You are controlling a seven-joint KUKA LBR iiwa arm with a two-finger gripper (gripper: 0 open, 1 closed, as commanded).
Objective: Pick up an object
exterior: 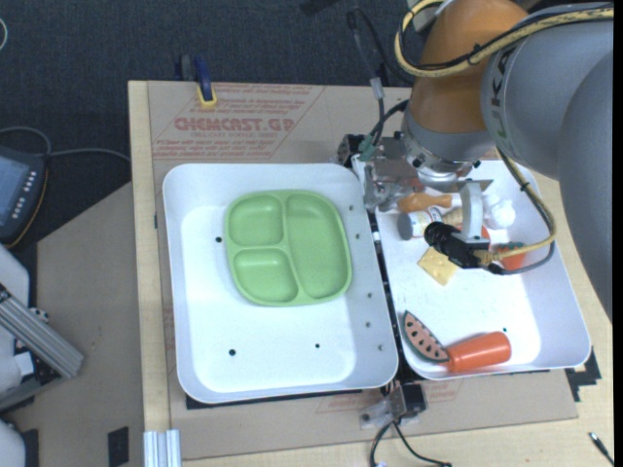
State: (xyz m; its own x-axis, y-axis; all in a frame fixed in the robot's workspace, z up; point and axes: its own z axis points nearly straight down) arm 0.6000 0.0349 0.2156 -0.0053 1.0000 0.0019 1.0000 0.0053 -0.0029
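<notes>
1. Target: the task named no single object. The nearest candidate was a small orange piece (431, 202), which lay directly under my gripper (426, 200) in the far part of the right bin (545, 309).
2. Gripper state: I could not tell whether it was apart or together, because my own wrist hid that. I saw nothing clamped, so I logged no hold.
3. Just nearside of the gripper was a white piece (407, 226), close to the orange one. I could not tell whether they touched. A yellow wedge (438, 265) lay a little further to the nearside.
4. Well apart from the gripper, by the bin's near rim, a watermelon slice (423, 337) and an orange-red cylinder (479, 350) lay just beside each other.
5. To the gripper's left, across the shared wall, the left bin (195, 261) held a green divided plate (289, 247).
6. Progress, as I judged it: the gripper was placed low over the far cluster, so the approach looked done. The grasp was unconfirmed and the lift not yet made. Every object I could see rested on the bin floor.
</notes>
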